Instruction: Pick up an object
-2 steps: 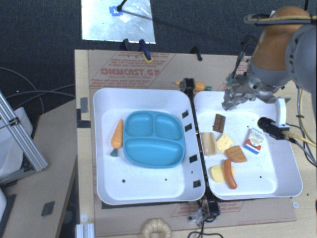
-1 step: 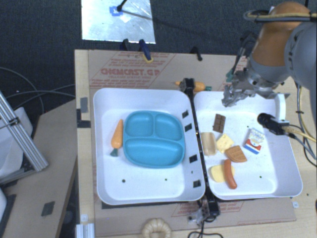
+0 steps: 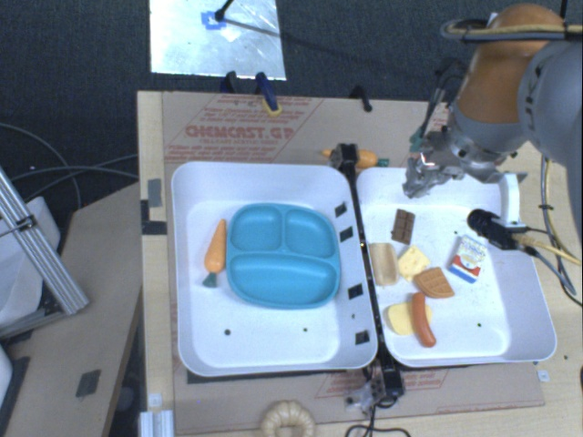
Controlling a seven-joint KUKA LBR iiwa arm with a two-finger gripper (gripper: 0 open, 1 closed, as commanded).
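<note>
Hovering over the far edge of the right bin (image 3: 524, 335), your gripper (image 3: 421, 182) carries nothing that you can see, and you cannot tell how its jaws stand. Just below the jaws lies the chocolate bar (image 3: 403, 226), then bread (image 3: 383, 263), cheese (image 3: 413, 262), sausage (image 3: 423, 320) and a small carton (image 3: 468, 258). Farther left, the other bin (image 3: 196, 335) holds a blue plate (image 3: 281, 253) and carrot (image 3: 215, 246).

Far left of the end effector (image 3: 421, 182), beyond the left bin (image 3: 196, 335), two cables (image 3: 55, 167) cross the dark floor (image 3: 73, 44). A foil sheet (image 3: 214, 25) lies up-left of it; an aluminium frame (image 3: 36, 253) stands at far lower left.
</note>
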